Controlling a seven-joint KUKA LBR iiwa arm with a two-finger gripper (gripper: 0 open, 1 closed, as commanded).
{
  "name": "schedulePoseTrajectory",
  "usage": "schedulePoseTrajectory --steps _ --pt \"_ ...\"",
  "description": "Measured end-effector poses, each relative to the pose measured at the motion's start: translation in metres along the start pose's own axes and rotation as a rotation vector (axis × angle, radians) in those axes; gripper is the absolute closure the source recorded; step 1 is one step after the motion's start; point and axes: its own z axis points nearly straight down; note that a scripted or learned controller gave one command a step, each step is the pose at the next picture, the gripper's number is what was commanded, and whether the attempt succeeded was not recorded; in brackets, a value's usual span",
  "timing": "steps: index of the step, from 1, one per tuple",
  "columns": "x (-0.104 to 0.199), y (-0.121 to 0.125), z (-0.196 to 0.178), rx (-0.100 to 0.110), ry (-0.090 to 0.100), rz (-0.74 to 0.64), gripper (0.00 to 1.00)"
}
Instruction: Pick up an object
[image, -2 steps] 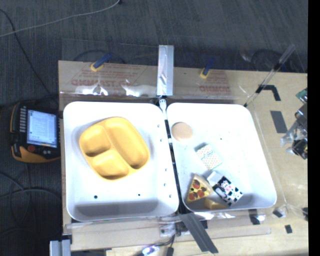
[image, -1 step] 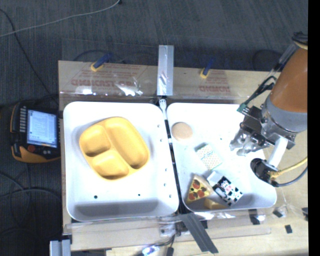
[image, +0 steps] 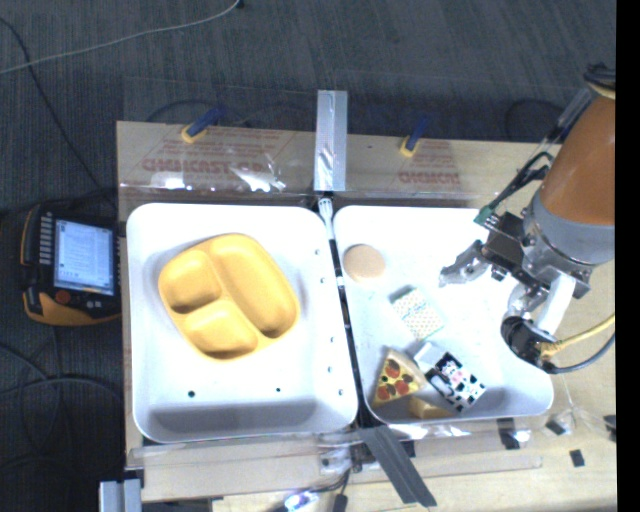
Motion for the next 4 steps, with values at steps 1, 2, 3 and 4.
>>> schedulePoseTrajectory --steps 1,2,3,4 --pt "0.01 0.028 0.165 0.003 0.001 -0.06 0.0" --pt "0.01 0.028 0.159 0.011 -0.002 -0.061 1.0" --pt "-0.069 0.067 0.072 -0.001 -0.001 -0.106 1.0" --pt "-0.095 0.079 -0.007 -0.001 -0.001 -0.455 1.0"
